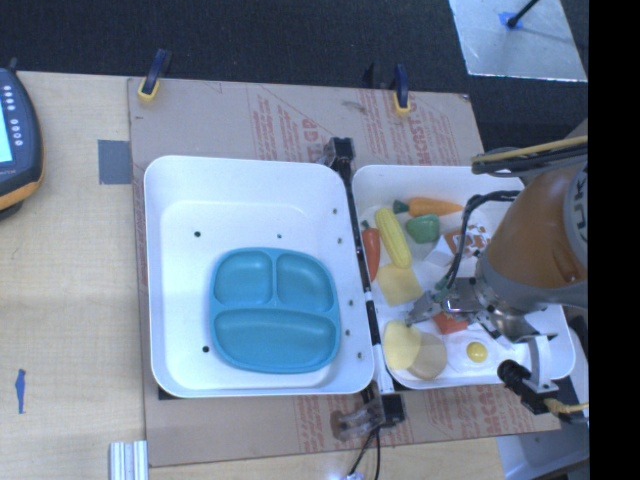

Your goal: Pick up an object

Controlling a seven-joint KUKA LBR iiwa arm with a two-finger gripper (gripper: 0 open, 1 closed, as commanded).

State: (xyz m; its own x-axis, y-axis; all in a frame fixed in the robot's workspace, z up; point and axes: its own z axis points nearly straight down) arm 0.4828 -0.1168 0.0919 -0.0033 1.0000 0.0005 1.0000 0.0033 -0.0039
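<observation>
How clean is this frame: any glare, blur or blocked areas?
Camera view: even lighting, soft focus throughout; the white bins look bright but keep their edges; the arm covers much of the right bin, so the gripper reads as a dark muddle.

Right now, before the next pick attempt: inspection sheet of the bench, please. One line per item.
Surface: wooden bench with a cardboard sheet held by two clamps at its far edge.
Job's things: right bin holds toy food: corn cob, carrot, orange piece, green piece, pale yellow pieces, small yellow disc.
Clutter: left bin holds a blue divided plate.
Hand: hand low over the right bin, among the food; grasp not readable.
Cables: black cable looping along the arm; another at the near edge between the bins.
Surroundings: pendant at left, dark floor beyond.
</observation>
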